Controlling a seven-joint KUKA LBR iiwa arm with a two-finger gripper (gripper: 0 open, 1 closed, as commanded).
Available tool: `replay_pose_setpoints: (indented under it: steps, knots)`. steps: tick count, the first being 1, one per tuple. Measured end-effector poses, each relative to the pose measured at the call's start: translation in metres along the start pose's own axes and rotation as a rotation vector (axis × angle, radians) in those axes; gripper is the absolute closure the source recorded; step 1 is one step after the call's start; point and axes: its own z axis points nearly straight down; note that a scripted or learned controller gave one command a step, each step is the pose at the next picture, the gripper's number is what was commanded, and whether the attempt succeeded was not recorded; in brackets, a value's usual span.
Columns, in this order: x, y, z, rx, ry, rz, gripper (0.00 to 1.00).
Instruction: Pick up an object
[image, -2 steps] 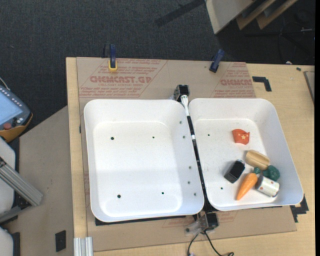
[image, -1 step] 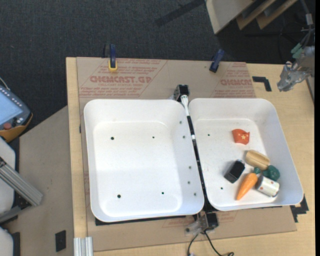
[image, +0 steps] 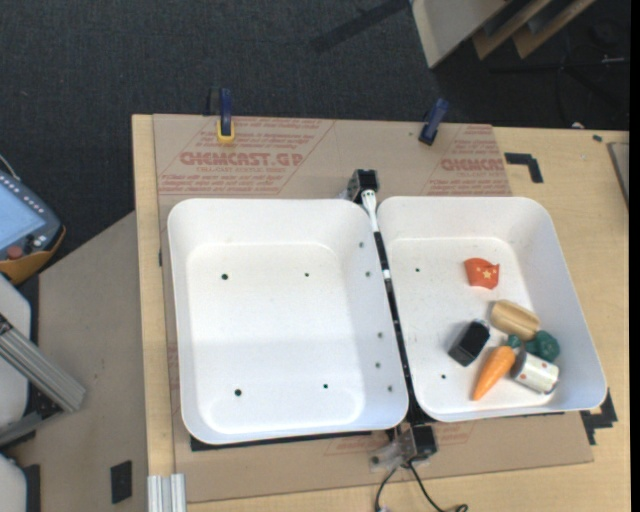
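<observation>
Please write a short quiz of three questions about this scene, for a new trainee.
1. True or false: the orange carrot lies in the right bin.
2. Which item lies farthest from the others? A) black block B) red piece C) tan cylinder
3. Fill in: the left bin shows small dark ____ in its floor.

Key: 1 true; 2 B; 3 holes.

Floor: dark grey carpet (image: 90, 60) around the bench.
Table: light wooden table (image: 150, 300) topped by a brown printed cardboard sheet (image: 330, 150).
Clamps: two blue clamps (image: 224, 110) at the far edge.
Upper right: pale wooden furniture (image: 500, 25).
Left edge: grey metal rail (image: 40, 370).
</observation>
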Motion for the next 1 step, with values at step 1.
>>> replay_pose_setpoints:
  steps: [1]
  knots:
    - [0.0492, -0.0034, 0.1339, 0.035, 0.014, -0.002, 1.0]
